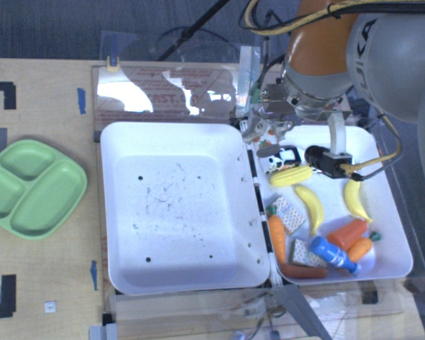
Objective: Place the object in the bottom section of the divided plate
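The green divided plate lies on the wooden bench at the far left, outside the bins, with two small sections at the top and one large section at the bottom right. My gripper hangs over the far left corner of the right bin, close to the wall between the bins. Just below it lie a small black and white toy and a yellow corn cob. Whether anything sits in the gripper is hidden.
The right bin also holds two bananas, a carrot, a blue bottle, a red-orange pepper, a sausage and patterned packets. The left bin stands between the gripper and the plate.
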`<state>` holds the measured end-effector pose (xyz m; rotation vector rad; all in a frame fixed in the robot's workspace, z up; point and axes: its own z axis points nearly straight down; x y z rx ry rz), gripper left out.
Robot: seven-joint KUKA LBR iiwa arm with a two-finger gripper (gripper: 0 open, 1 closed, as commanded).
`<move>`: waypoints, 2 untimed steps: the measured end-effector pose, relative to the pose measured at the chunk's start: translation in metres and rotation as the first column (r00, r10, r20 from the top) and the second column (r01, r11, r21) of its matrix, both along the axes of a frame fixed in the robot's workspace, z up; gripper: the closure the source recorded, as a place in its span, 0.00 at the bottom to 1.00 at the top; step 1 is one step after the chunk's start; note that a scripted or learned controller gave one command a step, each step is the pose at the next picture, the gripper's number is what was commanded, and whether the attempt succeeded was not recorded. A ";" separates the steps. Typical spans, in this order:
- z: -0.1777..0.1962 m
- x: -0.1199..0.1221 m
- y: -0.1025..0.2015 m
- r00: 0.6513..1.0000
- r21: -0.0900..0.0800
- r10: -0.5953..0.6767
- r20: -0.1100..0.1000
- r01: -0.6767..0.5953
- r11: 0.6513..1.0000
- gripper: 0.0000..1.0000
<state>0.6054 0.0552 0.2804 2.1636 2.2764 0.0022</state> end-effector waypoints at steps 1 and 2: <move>-0.077 -0.049 0.015 0.989 0.000 -0.149 -0.005 0.149 0.989 1.00; -0.102 -0.084 0.064 0.999 0.000 0.042 -0.005 -0.042 0.999 1.00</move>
